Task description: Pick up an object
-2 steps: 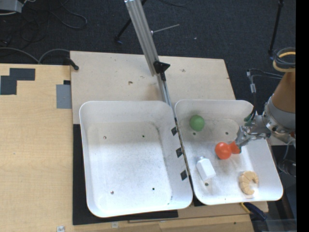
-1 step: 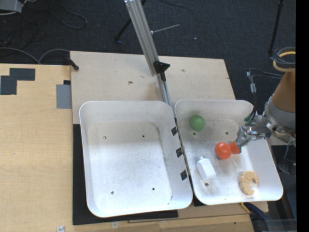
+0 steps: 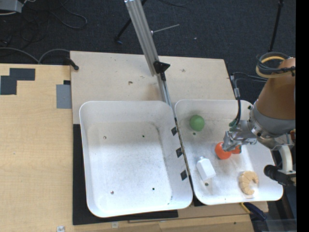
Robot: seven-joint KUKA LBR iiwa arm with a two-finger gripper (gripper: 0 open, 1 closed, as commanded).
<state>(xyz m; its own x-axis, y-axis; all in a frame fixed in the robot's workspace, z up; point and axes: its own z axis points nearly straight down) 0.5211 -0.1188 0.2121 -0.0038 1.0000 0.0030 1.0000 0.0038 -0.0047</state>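
Tool (image 3: 231,143) sits right over a round orange-red ball (image 3: 222,152) in the right bin (image 3: 270,190) — touching its top. Can't tell if the tool's apart or together — too blurry.

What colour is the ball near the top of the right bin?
Green. The ball shows clearly in the camera view, lying apart from the gripper.

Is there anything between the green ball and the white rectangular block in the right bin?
No; the camera view shows bare bin floor between green ball and white rectangular block.
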